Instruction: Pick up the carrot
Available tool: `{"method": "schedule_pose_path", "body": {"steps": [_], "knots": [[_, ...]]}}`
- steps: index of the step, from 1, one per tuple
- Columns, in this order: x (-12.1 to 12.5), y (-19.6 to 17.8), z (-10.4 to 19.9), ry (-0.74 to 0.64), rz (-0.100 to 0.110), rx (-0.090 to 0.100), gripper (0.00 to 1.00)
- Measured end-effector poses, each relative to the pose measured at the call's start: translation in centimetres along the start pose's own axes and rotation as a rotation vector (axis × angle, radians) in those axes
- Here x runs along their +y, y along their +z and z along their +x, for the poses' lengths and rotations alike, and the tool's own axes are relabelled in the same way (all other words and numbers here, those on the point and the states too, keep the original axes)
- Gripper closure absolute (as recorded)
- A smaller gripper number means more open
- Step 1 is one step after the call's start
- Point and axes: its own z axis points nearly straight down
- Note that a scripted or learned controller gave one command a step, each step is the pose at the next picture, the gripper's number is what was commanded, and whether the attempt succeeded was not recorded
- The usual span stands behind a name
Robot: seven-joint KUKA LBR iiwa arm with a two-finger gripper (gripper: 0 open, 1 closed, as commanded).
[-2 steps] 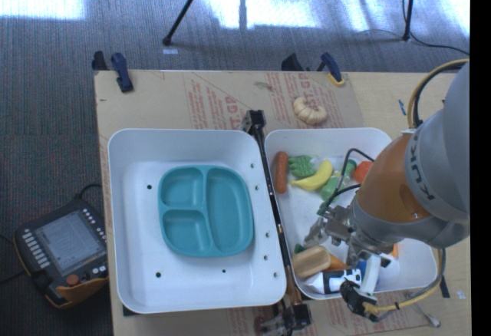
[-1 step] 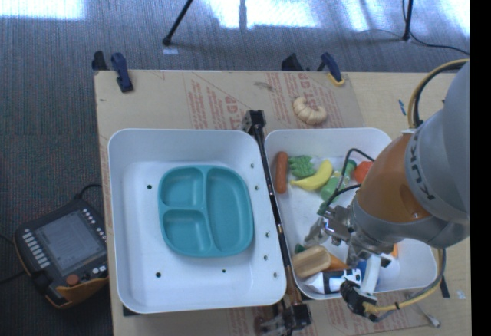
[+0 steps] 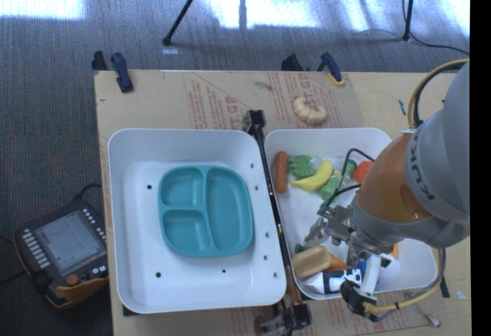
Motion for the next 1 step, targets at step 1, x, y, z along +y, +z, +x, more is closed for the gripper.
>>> {"method": "schedule_pose_path", "body": {"steps": [1], "knots": [[0.00, 0.00, 0.00, 0.000, 0.000, 0.000, 0.00]]}}
